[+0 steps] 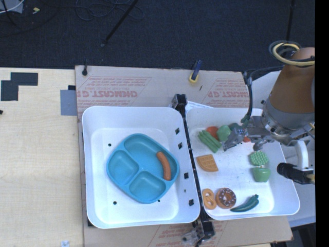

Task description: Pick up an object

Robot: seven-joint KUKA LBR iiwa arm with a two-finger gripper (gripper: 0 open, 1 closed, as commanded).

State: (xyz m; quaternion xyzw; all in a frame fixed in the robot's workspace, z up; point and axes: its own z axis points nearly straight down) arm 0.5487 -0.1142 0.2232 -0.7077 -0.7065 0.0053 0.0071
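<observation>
Low over right bin, upper part.
My gripper sits just beside green bean toy and green-red piece; jaw state unclear, cannot tell from here.

A sausage lies on the plate in the left bin.

the cardboard sheet under the bins carries red printing, upside down toward twelve o'clock; it cannot be read surely. more red print shows toward six o'clock, unreadable.
</observation>
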